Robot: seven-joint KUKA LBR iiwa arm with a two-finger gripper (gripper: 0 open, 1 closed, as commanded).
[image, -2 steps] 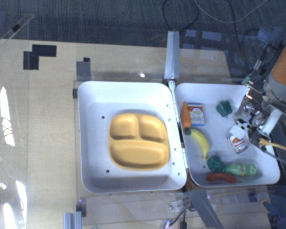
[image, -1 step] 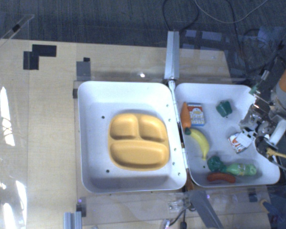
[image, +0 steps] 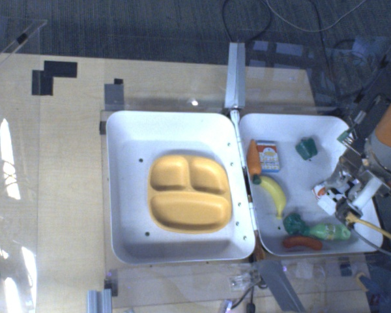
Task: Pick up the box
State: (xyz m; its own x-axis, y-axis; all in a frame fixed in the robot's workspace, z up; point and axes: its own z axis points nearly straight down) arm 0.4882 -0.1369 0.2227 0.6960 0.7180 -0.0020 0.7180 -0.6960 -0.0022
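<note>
The box (image: 268, 156) is small, blue and white with an orange picture, and lies flat in the right bin (image: 326, 126) near its upper left, beside a carrot (image: 253, 162). My gripper (image: 333, 197) hangs over the right side of that bin, well to the right of the box and lower in the view. Something small, white and red sits at its tip; I cannot tell whether that is an object or part of the tool.
In the right bin a banana (image: 274, 193) lies below the box, a dark green block (image: 306, 149) at the upper right, and a green bottle (image: 327, 231), a green lump (image: 294, 223) and a red pepper (image: 302, 243) along the front. A yellow divided tray (image: 188, 193) fills the left bin (image: 127, 175).
</note>
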